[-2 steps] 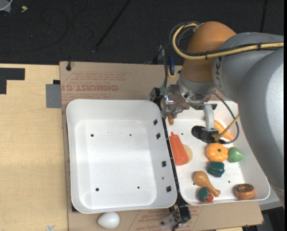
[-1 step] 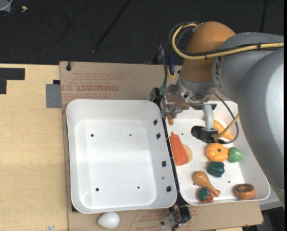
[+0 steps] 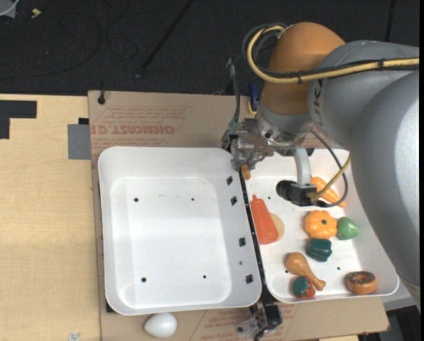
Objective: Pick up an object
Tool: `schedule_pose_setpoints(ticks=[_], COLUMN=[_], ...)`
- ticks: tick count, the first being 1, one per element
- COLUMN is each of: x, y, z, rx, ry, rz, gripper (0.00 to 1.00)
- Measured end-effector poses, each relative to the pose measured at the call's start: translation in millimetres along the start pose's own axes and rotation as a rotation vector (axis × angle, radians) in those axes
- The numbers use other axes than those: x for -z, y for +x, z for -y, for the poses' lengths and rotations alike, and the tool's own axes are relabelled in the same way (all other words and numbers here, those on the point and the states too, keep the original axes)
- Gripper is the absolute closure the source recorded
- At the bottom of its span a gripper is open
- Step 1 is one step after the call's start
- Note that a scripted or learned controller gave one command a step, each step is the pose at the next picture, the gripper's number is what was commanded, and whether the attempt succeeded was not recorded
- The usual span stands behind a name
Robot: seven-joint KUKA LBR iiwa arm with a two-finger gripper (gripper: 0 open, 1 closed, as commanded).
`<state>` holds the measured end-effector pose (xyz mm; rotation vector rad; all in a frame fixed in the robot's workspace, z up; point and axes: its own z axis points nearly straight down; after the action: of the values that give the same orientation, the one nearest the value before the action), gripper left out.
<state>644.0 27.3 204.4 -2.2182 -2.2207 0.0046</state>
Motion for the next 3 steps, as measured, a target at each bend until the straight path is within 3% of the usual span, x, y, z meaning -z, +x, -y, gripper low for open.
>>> schedule_pose_setpoints(ticks=[1,2,3], x=[-1,40,38], y=[60,170,165], z=[0,0,1], rx=[0.003,0.009,0.004], ry=[0.001,-0.002,0.002], rz=[-0.001,-0.004,0.002], gripper=[1.0,1.0,0.0])
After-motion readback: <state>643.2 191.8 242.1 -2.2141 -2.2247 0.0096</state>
